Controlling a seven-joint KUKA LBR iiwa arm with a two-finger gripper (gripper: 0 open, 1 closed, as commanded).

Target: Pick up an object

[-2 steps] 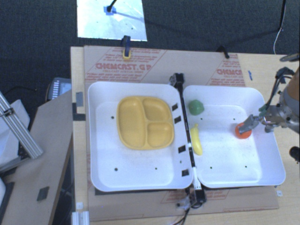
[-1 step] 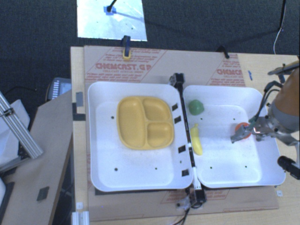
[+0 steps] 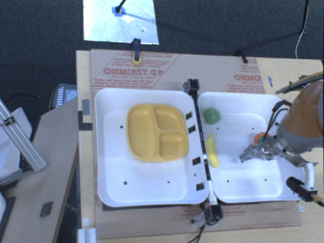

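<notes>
My gripper (image 3: 246,156): low in the right bin (image 3: 253,189), jaws' state I cannot tell. Orange object (image 3: 259,137): touching my wrist, half hidden; likely knocked aside. Banana (image 3: 212,152), green ball (image 3: 211,116): leftward, farther, possibly unreached.

Both bins are plain white, the left bin (image 3: 109,135) and the right bin (image 3: 243,186) alike, each dotted with a few small dark spots. A mustard-yellow divided tray (image 3: 156,132) lies in the left one. The right holds a green ball (image 3: 212,116), a bright yellow banana (image 3: 212,151) and a small orange-red object (image 3: 259,137). The arm (image 3: 304,118) is grey with an orange band. The bench board (image 3: 167,70) is tan with red lettering.
</notes>
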